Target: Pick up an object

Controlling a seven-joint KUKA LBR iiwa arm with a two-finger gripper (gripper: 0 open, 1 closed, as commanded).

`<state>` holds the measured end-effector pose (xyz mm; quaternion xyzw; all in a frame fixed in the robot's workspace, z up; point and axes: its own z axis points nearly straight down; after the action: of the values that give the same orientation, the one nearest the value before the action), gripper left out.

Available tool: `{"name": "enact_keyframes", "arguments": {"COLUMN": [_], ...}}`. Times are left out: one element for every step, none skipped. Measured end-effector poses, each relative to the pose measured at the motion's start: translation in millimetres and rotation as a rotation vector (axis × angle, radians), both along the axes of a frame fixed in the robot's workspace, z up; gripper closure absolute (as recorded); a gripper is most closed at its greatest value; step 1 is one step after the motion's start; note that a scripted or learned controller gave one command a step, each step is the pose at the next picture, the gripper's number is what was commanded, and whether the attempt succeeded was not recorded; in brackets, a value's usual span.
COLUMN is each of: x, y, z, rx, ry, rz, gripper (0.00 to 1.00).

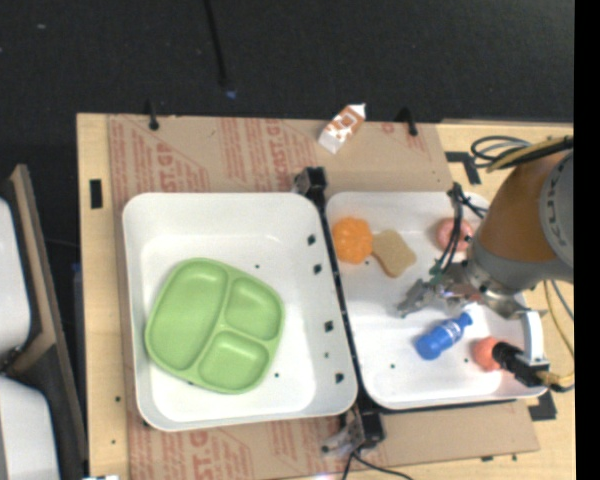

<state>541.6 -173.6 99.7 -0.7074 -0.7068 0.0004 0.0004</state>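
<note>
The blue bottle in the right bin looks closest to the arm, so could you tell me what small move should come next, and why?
Probably a short move down and toward the blue bottle. The end effector sits just above and to the left of it in the right bin, with nothing visibly between its fingers. The bottle lies apart from the orange ball and tan block, so it seems the easiest target.
</note>
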Motion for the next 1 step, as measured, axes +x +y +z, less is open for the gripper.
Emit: {"name": "enact_keyframes", "arguments": {"x": [0.7], "y": [-0.8], "z": [11.7], "rx": [-0.001], "ry": [-0.003], "rz": [-0.002], "gripper": [1.00]}}
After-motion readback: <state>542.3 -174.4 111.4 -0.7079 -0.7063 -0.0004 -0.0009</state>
